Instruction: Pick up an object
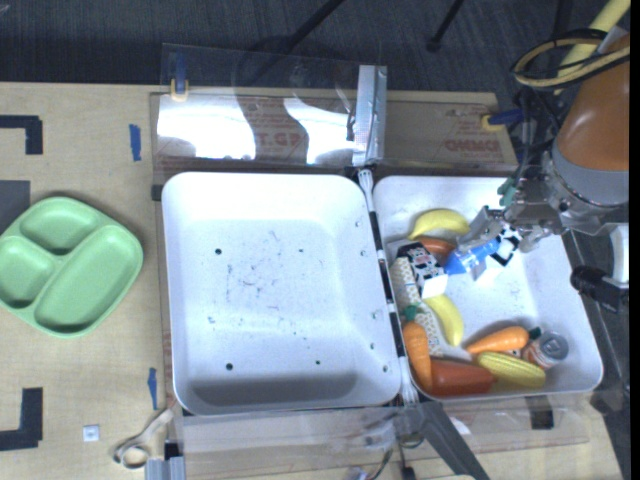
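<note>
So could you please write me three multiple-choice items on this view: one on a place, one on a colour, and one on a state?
1. Where do the toy foods lie?
A. In the right bin
B. In the left bin
C. On the green plate

2. What colour is the divided plate beside the bins?
A. Red
B. Green
C. Black

3. How does the gripper stand relative to the right bin?
A. Over the left bin
B. Above the green plate
C. Over the right bin, by a small blue object

Key: 1 A, the banana, carrot and corn lie in the right bin. 2 B, the divided plate is pale green. 3 C, the gripper is over the right bin, by the blue object.
</note>
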### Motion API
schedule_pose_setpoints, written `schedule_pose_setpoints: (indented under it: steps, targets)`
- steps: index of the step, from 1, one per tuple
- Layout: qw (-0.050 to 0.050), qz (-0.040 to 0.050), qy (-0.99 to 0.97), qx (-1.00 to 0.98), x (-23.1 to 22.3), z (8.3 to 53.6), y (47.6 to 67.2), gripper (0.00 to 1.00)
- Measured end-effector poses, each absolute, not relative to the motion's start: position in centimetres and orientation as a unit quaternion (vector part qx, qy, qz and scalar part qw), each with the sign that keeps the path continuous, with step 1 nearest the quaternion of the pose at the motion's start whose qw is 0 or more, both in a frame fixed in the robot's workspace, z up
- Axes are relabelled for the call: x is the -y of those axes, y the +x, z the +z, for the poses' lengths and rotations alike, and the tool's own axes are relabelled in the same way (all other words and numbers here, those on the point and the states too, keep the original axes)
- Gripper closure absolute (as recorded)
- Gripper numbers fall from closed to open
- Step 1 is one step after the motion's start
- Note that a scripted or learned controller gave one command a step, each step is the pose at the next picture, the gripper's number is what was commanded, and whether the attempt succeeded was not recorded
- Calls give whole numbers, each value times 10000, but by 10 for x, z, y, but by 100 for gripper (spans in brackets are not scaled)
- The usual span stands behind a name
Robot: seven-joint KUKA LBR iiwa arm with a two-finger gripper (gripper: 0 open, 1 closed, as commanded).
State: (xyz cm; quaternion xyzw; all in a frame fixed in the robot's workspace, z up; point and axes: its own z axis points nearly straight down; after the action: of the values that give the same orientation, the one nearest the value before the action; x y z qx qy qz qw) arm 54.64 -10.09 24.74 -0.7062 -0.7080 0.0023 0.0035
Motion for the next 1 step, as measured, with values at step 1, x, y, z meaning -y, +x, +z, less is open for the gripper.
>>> schedule_pose_setpoints:
  steps: [1]
  targets:
    - [15,3,-6631,7486,98,142,585,0]
